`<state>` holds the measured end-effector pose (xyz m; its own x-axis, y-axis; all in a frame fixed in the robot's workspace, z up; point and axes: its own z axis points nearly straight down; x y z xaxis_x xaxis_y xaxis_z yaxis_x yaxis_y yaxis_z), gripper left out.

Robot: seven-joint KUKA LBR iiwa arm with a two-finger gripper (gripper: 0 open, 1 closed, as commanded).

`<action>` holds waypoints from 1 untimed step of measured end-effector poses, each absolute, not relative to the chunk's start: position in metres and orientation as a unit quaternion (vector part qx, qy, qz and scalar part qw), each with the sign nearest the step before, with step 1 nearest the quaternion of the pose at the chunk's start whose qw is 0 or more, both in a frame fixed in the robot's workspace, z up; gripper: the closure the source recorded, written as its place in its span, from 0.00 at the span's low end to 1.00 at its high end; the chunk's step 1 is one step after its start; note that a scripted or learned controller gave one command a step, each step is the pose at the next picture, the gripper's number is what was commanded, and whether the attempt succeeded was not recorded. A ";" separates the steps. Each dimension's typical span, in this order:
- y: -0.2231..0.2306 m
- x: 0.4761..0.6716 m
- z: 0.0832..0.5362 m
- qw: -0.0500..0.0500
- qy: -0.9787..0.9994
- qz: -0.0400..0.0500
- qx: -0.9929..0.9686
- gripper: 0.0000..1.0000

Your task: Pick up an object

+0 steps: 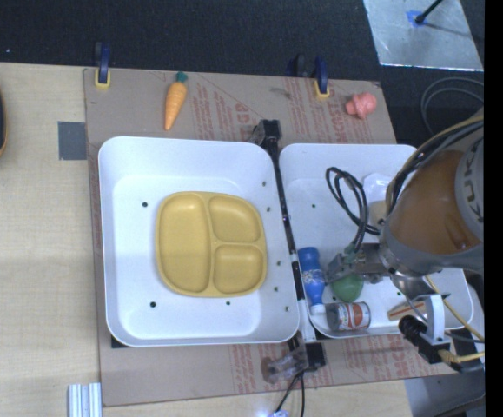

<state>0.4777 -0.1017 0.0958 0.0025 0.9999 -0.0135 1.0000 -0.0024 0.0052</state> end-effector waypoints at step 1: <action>-0.098 0.477 0.108 0.001 0.709 -0.001 0.705 1.00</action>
<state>0.4773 -0.0978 0.1082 -0.0053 1.0000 -0.0034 1.0000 0.0053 -0.0006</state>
